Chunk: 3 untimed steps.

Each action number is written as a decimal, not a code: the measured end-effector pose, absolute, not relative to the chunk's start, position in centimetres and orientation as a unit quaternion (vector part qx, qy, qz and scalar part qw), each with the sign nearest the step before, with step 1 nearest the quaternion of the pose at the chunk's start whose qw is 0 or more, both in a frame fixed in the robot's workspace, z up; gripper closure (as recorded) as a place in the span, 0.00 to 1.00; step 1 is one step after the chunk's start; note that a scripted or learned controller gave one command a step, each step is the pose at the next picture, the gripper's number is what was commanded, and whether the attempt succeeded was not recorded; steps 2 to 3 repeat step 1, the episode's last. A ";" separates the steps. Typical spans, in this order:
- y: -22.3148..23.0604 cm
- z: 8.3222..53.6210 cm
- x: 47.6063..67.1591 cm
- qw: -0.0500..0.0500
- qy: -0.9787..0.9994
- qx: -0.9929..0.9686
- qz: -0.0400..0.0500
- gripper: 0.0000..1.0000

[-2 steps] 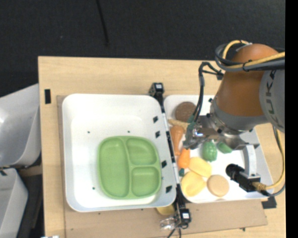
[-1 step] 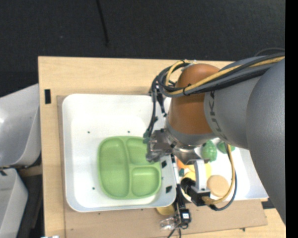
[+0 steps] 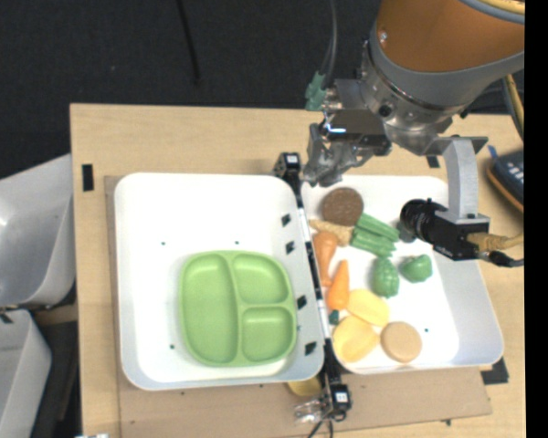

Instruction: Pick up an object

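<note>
1. The objects to pick lie all in the right bin (image 3: 457,336), mostly in its left half, near the wall it shares with the left bin (image 3: 146,336).
2. At the far end is a round brown cookie (image 3: 342,204). Just beside it, toward the near side, lies a green bean pod (image 3: 374,233), tilted.
3. Along the shared wall are two carrots (image 3: 325,247), one behind the other; the nearer one (image 3: 339,284) is brighter orange.
4. In the middle are a green pepper (image 3: 384,276) and a smaller green piece (image 3: 417,267), close but apart.
5. At the near end a yellow piece (image 3: 367,307), a second yellow piece (image 3: 354,339) and a tan round piece (image 3: 401,341) lie close together.
6. The gripper (image 3: 333,167) is above the far left corner of the right bin, just behind the cookie. I cannot tell if it is open or closed, and no object shows in it.
7. The left bin holds a green divided plate (image 3: 237,308) with three compartments.
8. Both bins stand on a light wooden bench (image 3: 164,135).
</note>
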<state>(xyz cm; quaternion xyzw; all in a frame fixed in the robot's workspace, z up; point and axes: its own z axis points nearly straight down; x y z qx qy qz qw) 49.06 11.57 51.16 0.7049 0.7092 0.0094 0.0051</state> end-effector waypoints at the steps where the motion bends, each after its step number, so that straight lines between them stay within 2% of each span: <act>1: 1.4 43.1 50.8 0.000 0.704 0.710 -0.003 1.00; 3: 1.4 43.1 50.8 0.000 0.704 0.710 -0.003 1.00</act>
